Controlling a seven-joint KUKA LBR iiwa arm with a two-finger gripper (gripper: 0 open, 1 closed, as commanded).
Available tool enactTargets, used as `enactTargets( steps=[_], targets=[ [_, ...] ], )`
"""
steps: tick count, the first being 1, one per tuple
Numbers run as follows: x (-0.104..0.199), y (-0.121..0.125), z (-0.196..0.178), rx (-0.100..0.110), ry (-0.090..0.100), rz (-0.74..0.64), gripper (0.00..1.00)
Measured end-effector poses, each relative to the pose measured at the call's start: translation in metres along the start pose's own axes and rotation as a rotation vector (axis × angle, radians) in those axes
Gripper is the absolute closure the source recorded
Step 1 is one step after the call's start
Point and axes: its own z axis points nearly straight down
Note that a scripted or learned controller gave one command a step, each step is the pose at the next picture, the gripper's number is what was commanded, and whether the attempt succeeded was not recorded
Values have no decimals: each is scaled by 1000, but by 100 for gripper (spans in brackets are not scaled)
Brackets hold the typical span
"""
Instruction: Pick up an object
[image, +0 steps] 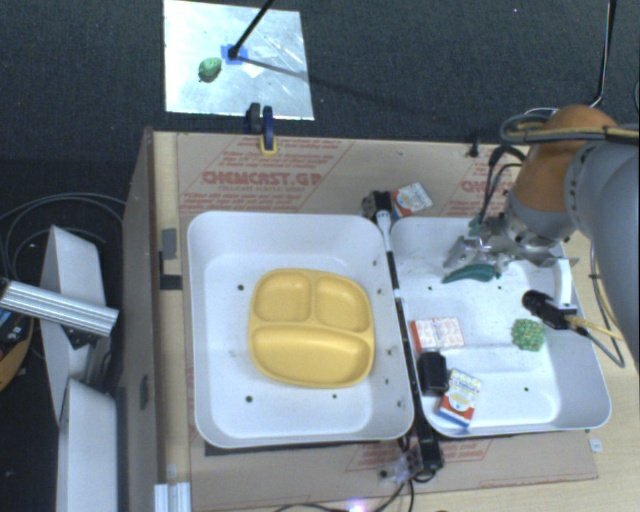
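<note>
Over the far part of the right bin (585, 392), the gripper (480, 254) is held low, and a teal object (470, 272) is seen directly beneath it; whether that object is gripped cannot be told. Nearer the camera, a red-and-white packet (437, 332), a green tuft (528, 334) and a small carton (458, 397) are scattered apart. A yellow divided plate (308, 328) is set in the left bin (215, 400).
</note>
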Motion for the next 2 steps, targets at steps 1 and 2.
enactTargets(
  steps=[1, 2],
  targets=[
    [0, 1, -12, -5, -1, -2, 100],
    [0, 1, -12, -4, -1, -2, 0]
  ],
)
